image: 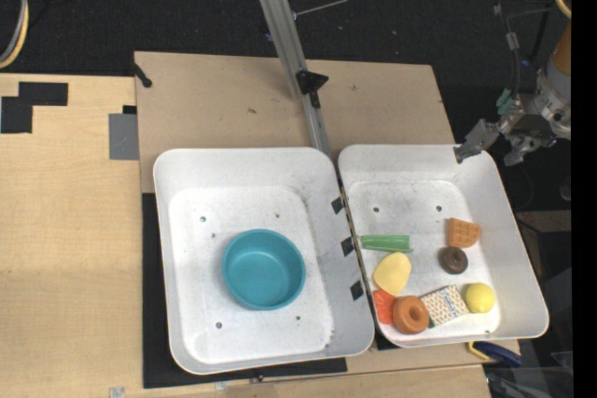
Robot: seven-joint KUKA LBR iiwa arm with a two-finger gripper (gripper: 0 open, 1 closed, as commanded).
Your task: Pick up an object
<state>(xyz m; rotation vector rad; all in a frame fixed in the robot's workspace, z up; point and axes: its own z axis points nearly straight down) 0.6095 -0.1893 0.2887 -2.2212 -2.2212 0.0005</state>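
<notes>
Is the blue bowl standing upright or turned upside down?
Upright: the blue bowl in the left bin shows its open hollow inside facing up.

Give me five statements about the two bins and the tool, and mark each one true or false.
1. The blue bowl sits in the left bin. True.
2. The tool hangs over the bowl. False: it is at the far right corner of the right bin, holding nothing.
3. The yellow ball lies in the right bin's near right corner. True.
4. The green stick lies in the left bin. False: it lies in the right bin, near the dividing edge.
5. The brown ring touches the bowl. False: it is in the right bin, just below the orange waffle piece.
</notes>
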